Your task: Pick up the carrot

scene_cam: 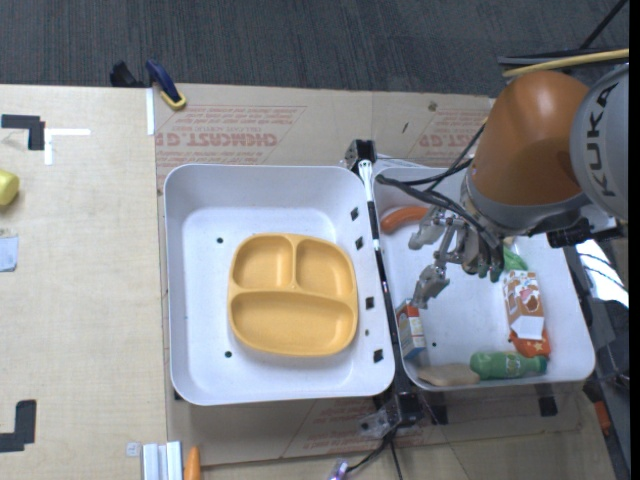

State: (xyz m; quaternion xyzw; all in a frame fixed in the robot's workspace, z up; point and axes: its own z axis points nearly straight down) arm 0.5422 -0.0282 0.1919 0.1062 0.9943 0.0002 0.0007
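Orange-banded arm [535, 138] hangs over the right bin [575, 368]; its jaws, spread and empty, hover just beside the carrot [403, 217].

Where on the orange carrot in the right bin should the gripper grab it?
Probably at the exposed left half of the orange carrot, coming straight down. It lies flat near the far wall of the right white bin, and the arm covers its right end. The gripper hangs nearer the camera.
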